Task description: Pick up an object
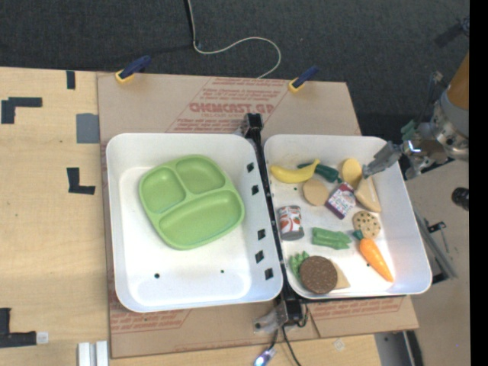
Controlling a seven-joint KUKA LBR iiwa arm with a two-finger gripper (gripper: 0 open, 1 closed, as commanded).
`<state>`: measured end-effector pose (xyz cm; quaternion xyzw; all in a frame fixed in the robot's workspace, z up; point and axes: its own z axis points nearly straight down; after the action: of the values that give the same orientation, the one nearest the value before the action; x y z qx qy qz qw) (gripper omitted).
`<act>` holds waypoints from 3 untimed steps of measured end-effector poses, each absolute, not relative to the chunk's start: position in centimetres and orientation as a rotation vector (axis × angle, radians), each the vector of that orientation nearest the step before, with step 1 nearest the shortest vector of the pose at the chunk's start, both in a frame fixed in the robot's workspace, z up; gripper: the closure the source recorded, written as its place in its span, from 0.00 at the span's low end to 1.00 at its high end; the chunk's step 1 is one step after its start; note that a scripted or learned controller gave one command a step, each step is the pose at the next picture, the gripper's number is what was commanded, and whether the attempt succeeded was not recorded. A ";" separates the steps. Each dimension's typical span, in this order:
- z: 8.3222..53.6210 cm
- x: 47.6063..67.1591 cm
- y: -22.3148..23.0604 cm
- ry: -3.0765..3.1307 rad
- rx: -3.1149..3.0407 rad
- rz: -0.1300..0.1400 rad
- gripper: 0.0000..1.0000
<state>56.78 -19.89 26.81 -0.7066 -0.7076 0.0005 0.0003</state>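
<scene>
The hand (381, 161) hovers over the bin's (396, 284) rim; grip state unclear. Drop squarely onto the lemon (351, 170) just beside it.

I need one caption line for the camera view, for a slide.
Gripper at the right bin's upper right edge, above toy food including a banana and carrot; green divided plate in the left bin.

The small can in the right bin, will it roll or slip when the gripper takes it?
The small can seems to lie on its side, so a push may roll it. Its smooth round wall could slip between fingers. It looks light, probably a toy.
</scene>
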 end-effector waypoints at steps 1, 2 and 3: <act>39.5 53.3 -13.1 -2.235 -2.217 -0.010 0.00; 39.8 53.3 -13.4 -2.226 -2.218 0.002 1.00; 37.3 48.4 -20.1 -2.214 -2.226 0.004 1.00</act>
<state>48.35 -20.08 37.30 -0.7089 -0.7053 0.0013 0.0011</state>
